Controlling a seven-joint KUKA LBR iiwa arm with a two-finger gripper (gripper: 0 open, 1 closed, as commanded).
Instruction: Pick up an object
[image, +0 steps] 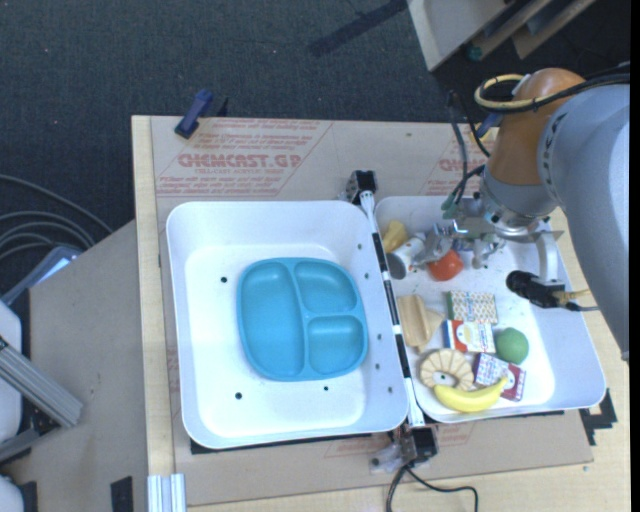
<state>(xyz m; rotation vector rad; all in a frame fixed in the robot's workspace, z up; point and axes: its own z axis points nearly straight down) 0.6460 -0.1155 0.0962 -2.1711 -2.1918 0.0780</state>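
Approach step: the gripper (452, 240) hovers in the upper right bin (585, 360), beside a red tomato-like object (446, 266). Its opening cannot be determined. Next: descend, then close.

Left white bin (190, 300) holds a blue divided plate (301, 318) — three compartments, lying flat near the middle. Bins sit on a brown board (250, 160) printed with red lettering. Small blue object (195, 112) at the board's far left corner, partly off the edge. Black clamp (361, 184) at the far end of the seam between bins — another (420, 442) at the near end. Grey cables (40, 235) loop on the dark floor, left.
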